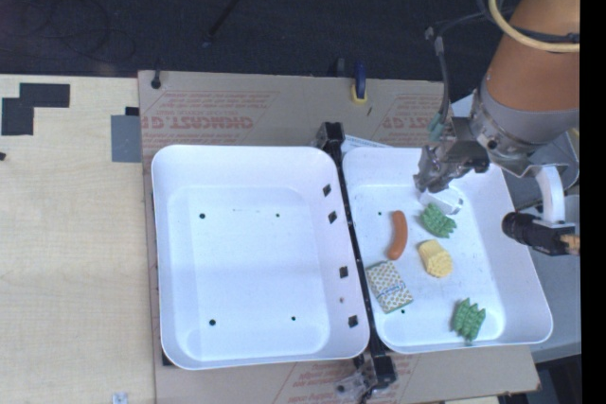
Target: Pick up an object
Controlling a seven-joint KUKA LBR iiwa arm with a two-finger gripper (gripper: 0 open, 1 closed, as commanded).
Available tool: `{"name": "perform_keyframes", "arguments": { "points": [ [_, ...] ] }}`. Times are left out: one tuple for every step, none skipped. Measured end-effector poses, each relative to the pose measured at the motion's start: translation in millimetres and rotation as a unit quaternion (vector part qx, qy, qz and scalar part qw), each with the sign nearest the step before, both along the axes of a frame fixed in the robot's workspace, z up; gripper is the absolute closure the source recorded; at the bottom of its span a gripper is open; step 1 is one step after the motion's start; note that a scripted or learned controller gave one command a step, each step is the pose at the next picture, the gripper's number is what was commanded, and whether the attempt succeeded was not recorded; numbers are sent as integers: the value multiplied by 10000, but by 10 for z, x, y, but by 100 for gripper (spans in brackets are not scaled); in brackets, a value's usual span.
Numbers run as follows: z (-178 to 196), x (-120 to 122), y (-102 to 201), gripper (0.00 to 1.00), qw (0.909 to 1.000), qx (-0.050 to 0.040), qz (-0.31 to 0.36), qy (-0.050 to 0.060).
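Note:
The right bin (511, 232) holds an orange sausage-shaped piece (398, 235), a yellow corn-like piece (436, 258), a patterned white block (389, 286) and two green leafy pieces (438, 220) (468, 319). My gripper (434, 185) hangs over the bin's far part, just above the upper green piece. A small pale thing (448, 202) lies right below the gripper; I cannot tell whether it is held.
The left bin (180, 203) sits beside the right one, with a black divider clip strip (339, 232) between them. Both stand on a cardboard sheet (246, 114). The arm's orange wrist band (540, 24) and cables rise at the right. A black fixture (535, 232) sits past the right rim.

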State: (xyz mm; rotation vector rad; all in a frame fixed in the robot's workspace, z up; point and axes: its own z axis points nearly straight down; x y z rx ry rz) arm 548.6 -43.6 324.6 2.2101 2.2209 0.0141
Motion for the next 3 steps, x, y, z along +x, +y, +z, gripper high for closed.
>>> {"name": "perform_keyframes", "arguments": {
  "points": [
    [367, 186, 866, 100, 10000, 12, 27, 49],
    [356, -52, 1054, 100, 10000, 0, -10, 83],
    [455, -320, 1209, 100, 10000, 0, -11, 81]
  ]
}}
